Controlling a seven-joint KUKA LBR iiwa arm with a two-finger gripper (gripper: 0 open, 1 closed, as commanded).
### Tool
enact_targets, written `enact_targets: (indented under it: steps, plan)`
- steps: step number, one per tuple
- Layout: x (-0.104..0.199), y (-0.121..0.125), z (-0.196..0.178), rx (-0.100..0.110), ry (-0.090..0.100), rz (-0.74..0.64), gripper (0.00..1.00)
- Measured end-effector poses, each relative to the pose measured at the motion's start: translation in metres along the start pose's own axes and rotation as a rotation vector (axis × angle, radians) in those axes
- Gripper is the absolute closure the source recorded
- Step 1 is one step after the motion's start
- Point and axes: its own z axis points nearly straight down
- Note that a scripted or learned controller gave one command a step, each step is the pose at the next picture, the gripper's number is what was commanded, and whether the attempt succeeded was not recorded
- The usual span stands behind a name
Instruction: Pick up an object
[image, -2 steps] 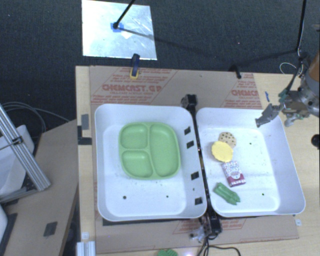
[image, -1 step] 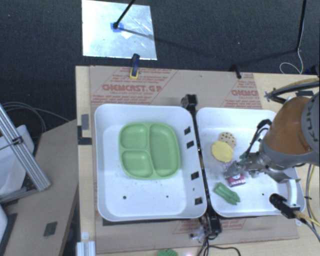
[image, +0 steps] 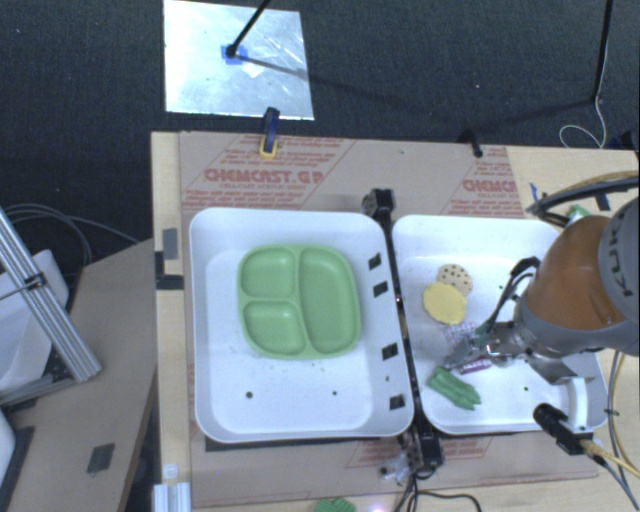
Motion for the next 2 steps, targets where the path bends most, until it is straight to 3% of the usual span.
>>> enact_targets:
  steps: [1, 2]
  plan:
    - [0.0, 0.002, -0.012, -0.005, -0.002, -0.001, 1.0]
    - [0.073, 0.021, -0.106, -0.011, -0.001, -0.011, 1.0]
